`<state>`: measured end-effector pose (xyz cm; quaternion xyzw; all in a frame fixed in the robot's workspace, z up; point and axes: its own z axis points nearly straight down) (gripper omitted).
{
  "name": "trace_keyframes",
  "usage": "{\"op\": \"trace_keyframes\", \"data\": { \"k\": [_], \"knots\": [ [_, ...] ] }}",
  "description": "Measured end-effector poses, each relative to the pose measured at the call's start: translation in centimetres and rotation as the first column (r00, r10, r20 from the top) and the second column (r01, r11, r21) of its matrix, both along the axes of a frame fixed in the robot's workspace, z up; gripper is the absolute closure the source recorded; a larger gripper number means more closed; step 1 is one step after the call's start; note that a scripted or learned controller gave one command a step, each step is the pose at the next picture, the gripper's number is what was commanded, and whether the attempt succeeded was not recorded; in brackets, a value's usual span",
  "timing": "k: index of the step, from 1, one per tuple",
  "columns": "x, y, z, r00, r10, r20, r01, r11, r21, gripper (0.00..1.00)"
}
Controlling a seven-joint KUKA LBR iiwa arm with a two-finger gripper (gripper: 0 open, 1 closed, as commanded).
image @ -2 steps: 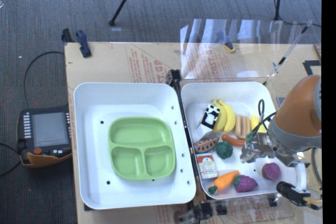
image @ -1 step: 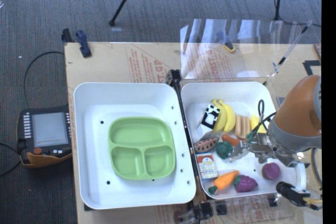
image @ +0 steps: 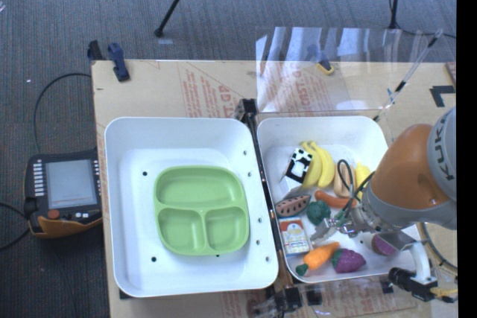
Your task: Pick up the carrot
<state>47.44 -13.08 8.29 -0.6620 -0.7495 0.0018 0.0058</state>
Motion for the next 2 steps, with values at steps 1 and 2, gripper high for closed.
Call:
{"op": "trace_keyframes", "data": {
  "k": [1, 2],
  "knots": [
    [0.25, 1.60, 0.40, 0.959, 0.283, 0.015, -0.283, 0.959, -0.026, 0.00],
    [0.08, 2.21, 0.84, 0.960, 0.279, 0.004, -0.279, 0.960, -0.006, 1.00]
  ]
}}
